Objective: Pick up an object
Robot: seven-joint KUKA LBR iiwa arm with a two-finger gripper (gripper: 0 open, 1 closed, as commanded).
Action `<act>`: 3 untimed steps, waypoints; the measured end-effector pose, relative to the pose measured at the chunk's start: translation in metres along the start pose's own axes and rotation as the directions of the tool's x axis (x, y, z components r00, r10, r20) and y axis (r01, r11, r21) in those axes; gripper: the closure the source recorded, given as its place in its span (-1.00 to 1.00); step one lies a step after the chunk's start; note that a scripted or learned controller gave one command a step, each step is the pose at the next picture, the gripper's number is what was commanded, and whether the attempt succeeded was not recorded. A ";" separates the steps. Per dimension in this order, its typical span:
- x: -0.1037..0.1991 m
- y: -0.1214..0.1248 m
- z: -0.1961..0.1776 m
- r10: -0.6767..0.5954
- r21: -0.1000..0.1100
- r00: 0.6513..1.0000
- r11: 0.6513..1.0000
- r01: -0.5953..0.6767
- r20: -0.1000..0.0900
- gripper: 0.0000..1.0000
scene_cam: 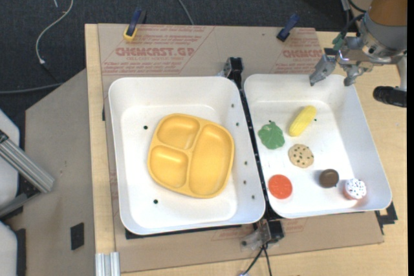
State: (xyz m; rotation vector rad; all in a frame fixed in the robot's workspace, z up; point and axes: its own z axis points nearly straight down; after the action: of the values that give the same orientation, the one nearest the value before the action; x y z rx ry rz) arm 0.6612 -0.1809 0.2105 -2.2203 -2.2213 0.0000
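Note:
My gripper [336, 76] hangs open above the far edge of the right bin [362, 132], with nothing between its two fingers. Below it in that bin lie a yellow corn cob [302, 120], a green pepper [272, 136], a tan cookie [301, 156], a red tomato slice [280, 186], a brown ball [328, 178] and a white spotted piece [355, 189]. The corn cob is the closest to the gripper, nearer the camera and to its left.
The left bin [129, 139] holds a yellow divided plate [191, 154]. Black clips join the bins at the far and near ends. Blue clamps [134, 23] hold the cardboard base. Cables lie on the dark floor at the far left.

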 end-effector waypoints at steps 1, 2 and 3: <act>-0.010 0.001 0.050 0.001 0.003 1.000 1.000 -0.001 -0.001 -1.00; -0.011 0.003 0.093 -0.001 0.005 1.000 1.000 0.001 -0.001 -1.00; -0.010 0.003 0.127 -0.001 0.004 1.000 1.000 0.001 -0.001 -1.00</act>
State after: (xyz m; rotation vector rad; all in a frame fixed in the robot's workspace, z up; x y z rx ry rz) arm 0.6638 -0.1909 0.0830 -2.2163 -2.2198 0.0039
